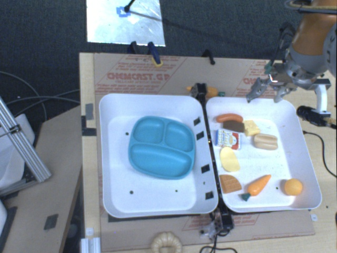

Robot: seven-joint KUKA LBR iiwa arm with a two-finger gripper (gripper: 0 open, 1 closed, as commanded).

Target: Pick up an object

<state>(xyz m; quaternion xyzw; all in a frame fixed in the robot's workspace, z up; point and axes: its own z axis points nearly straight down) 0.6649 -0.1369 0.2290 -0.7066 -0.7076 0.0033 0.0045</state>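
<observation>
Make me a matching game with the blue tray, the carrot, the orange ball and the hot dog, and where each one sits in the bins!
Things:
1. blue tray
2. carrot
3. orange ball
4. hot dog

Places:
A. near right corner of the right bin
B. far side of the right bin, left part
C. middle of the left bin
D. near side of the right bin, left of the ball

Pairs: 1-C, 2-D, 3-A, 4-B
</observation>
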